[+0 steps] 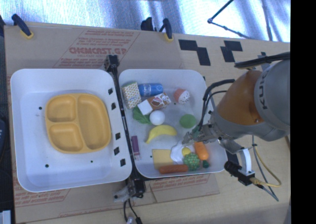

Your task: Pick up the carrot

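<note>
While the arm reaches in from the right: the claw [196, 138] sits low over the near right corner of the right bin [168, 74], its tip lost among the toys there.
Claw state: I cannot tell how it stands; the wrist hides it.
Carrot position: the carrot [201, 150], a short orange piece, lies by the right wall of the right bin, just beside a green broccoli-like toy [192, 161] and a white and yellow egg toy [178, 153].
Key relation: the carrot lies just below the claw in the view, toward the near edge, close or touching; which, I cannot tell.
Long axis: it appears to run roughly from far to near, a little slanted.
Possible confusion: a reddish sausage-like piece [173, 169] lies along the near wall.
Other bin: the left bin [24, 168] holds a yellow divided plate [78, 122].
Readable writing: red print on the cardboard [148, 45] over the counter reads roughly "CHEMCAST GP"; the smaller lines are too blurred.
</note>
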Tool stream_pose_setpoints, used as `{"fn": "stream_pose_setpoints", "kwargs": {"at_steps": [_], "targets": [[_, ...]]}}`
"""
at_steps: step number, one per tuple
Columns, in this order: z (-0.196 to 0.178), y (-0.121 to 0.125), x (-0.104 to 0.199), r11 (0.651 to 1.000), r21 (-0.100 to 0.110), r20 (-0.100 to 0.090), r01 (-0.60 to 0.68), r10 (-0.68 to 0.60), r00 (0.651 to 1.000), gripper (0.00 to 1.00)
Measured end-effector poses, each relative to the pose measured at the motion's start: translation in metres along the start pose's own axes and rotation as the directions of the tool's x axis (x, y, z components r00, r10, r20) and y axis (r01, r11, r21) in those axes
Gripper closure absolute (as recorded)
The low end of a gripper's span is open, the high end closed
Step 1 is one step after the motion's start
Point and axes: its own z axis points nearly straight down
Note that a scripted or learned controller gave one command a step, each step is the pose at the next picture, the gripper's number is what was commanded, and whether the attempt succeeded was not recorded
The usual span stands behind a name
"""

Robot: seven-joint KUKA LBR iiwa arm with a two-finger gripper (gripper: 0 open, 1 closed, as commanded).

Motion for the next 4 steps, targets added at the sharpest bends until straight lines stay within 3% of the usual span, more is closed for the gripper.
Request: {"fn": "stream_pose_setpoints", "kwargs": {"at_steps": [1, 2, 3, 4], "targets": [[-0.137, 0.007, 0.033, 0.995, -0.004, 0.003, -0.098, 0.098, 0.995, 1.00], [-0.137, 0.007, 0.033, 0.995, -0.003, 0.003, -0.098, 0.098, 0.995, 0.00], [-0.015, -0.001, 0.028, 0.999, 0.002, 0.001, -0.051, 0.051, 0.999, 0.00], [0.018, -0.004, -0.003, 0.971, 0.000, -0.001, 0.240, -0.240, 0.971, 0.00]]}}
